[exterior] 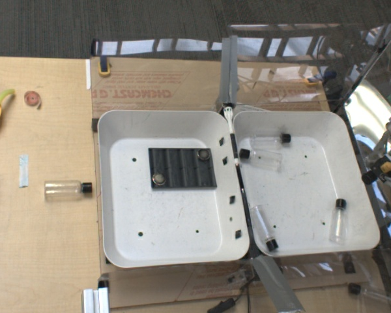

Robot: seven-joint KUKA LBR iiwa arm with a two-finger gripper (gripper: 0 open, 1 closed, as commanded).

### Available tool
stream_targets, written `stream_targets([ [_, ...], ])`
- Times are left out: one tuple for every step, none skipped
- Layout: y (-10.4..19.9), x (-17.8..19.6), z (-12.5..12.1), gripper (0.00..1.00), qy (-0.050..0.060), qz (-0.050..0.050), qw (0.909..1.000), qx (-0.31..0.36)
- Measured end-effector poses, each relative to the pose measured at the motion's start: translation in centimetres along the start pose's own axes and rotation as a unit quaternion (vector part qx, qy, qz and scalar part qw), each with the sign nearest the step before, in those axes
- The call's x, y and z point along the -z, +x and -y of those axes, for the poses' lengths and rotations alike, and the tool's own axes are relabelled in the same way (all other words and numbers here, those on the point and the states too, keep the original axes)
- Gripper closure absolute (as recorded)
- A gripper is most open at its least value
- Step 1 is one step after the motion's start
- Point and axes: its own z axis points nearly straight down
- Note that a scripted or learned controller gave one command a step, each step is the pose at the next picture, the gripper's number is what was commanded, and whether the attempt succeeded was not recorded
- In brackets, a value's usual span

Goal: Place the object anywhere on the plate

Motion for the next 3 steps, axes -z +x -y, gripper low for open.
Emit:
stream_targets([
  [2.0,-10.5,3.5,1.0,0.001,0.0,0.9962,0.087],
  [0.5,-4.3,-6.1,1.0,0.0,0.0,0.9975,-0.071],
  [-0.2,-7.6,-0.3,1.0,0.002,0.0,0.9996,-0.027],
])
